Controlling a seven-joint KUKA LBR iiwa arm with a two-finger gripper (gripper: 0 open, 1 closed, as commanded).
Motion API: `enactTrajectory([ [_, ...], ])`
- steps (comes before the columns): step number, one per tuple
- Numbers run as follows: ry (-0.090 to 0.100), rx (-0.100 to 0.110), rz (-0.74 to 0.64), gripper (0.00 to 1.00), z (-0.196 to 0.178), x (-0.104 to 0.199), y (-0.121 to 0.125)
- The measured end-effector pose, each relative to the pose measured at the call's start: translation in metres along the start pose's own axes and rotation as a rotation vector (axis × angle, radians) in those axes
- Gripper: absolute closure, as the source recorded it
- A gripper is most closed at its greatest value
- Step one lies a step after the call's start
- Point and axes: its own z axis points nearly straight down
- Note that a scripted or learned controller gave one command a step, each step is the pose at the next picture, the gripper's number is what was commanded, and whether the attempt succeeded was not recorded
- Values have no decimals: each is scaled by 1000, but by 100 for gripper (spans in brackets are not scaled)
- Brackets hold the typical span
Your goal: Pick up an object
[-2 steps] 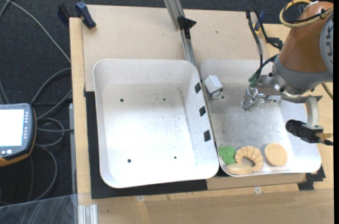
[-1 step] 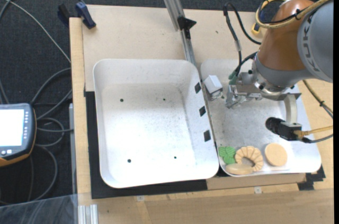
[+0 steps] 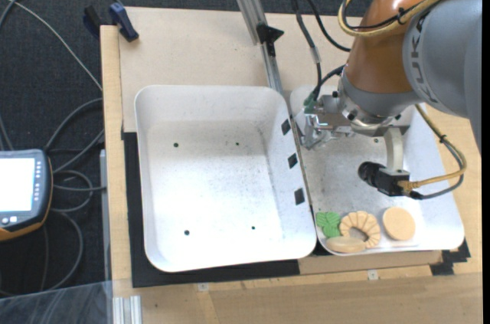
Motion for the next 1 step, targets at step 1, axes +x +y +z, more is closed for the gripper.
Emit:
enactTrajectory([
  [1,0,2,0,100,5,55,7],
])
